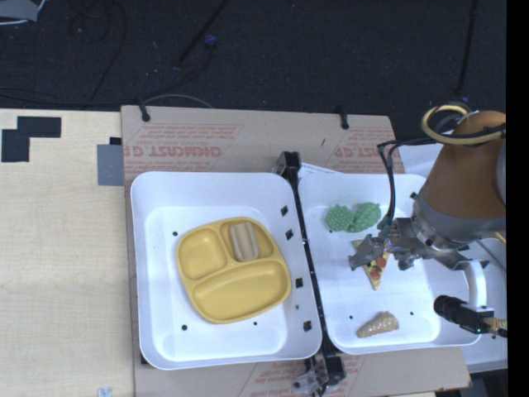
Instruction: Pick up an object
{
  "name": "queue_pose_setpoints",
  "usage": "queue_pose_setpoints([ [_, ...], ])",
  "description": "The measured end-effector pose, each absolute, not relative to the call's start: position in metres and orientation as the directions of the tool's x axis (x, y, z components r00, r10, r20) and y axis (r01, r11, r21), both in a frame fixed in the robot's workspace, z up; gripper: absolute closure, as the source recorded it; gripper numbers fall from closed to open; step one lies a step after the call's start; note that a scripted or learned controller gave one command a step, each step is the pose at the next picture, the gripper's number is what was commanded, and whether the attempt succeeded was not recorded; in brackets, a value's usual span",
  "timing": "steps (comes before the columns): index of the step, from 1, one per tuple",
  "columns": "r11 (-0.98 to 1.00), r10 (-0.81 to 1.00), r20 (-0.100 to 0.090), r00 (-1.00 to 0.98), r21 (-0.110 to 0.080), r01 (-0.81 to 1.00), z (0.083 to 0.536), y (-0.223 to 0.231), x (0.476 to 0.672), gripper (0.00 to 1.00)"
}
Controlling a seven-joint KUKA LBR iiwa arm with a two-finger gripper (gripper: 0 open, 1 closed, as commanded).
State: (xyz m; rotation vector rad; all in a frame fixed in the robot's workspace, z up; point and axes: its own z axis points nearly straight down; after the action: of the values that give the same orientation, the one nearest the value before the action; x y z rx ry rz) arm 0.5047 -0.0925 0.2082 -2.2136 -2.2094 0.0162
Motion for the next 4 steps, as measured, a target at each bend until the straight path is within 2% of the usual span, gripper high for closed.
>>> queue_pose_setpoints([
  [1,0.000,1.000,0.001,0.000,-0.005,1.000,0.215,-0.093,0.507,0.00],
  [2,0.000,1.000,0.002,0.000,-0.009,1.000,0.168,-0.084,0.506,0.00],
  [4,0.000,1.000,0.001,0.000,-0.005,1.000,0.086,-0.090,0.509,0.00],
])
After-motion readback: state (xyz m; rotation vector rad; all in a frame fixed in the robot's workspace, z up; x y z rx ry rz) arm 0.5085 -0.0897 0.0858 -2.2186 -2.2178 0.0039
